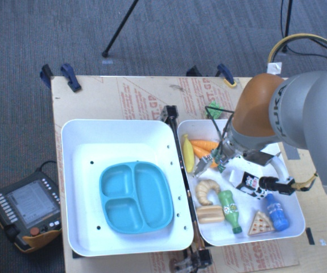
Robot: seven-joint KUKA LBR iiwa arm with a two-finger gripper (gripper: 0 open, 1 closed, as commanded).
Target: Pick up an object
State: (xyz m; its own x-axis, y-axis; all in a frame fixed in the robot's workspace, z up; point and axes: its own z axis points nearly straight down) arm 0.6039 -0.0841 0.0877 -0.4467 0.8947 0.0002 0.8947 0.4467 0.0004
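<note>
Fingers [207, 165] sit spread and empty in the right bin [297, 209], tips beside your carrot [204, 147]; it looks light, rigid, slick plastic, so you'd best pinch across its thick middle.

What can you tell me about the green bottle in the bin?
The green bottle is a small toy that looks like plastic, with a white label around its middle and a narrow neck. It lies on its side in the right bin, neck pointing toward the near edge, with the croissant beside it, the bread slice close against it and the pizza slice nearby.
</note>
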